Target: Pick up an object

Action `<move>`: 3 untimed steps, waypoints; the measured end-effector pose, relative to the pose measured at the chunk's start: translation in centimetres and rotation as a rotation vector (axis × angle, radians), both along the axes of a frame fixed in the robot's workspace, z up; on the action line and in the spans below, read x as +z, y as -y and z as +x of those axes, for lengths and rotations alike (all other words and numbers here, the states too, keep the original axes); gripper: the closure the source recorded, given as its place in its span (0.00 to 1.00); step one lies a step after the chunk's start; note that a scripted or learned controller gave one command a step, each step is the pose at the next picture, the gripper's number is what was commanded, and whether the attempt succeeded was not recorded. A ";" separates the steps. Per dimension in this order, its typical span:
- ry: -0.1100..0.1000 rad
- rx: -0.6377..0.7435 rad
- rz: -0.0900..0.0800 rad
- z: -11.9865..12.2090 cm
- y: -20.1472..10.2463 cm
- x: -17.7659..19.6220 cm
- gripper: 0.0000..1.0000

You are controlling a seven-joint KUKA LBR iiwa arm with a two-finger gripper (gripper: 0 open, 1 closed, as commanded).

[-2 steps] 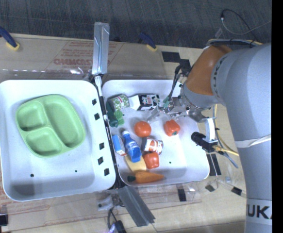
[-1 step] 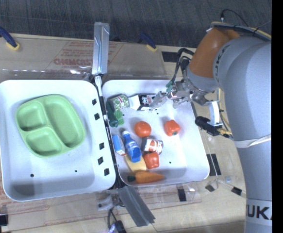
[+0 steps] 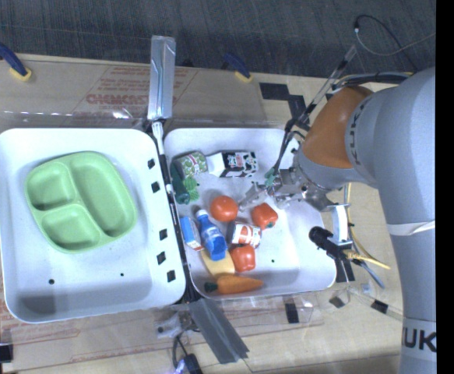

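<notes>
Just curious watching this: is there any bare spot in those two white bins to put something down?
Left bin: a bare white strip along its near edge, below the green divided plate. Right bin: a small bare patch at its near right corner, beside the carrot. Its left and middle are crowded with toys.

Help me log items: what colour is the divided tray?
Light green tray, seen in the camera view.

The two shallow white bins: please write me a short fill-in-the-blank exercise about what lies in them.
1. The green divided plastic plate lies in the ____ bin.
2. The plate has ____ compartments.
3. The long orange toy carrot lies at the right white bin's ____ edge.
4. The blue plastic bottle lies in the ____ bin.

Missing words: left; three; near (bottom); right
</notes>
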State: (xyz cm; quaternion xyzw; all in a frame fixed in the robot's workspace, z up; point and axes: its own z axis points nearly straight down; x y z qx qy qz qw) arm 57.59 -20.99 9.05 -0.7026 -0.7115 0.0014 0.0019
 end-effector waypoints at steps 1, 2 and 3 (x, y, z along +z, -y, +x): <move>0.002 -0.062 0.000 5.2 -0.9 5.9 0.00; 0.000 -0.039 0.000 -1.6 -3.5 0.0 0.00; -0.004 -0.035 -0.001 -1.6 -3.4 0.8 1.00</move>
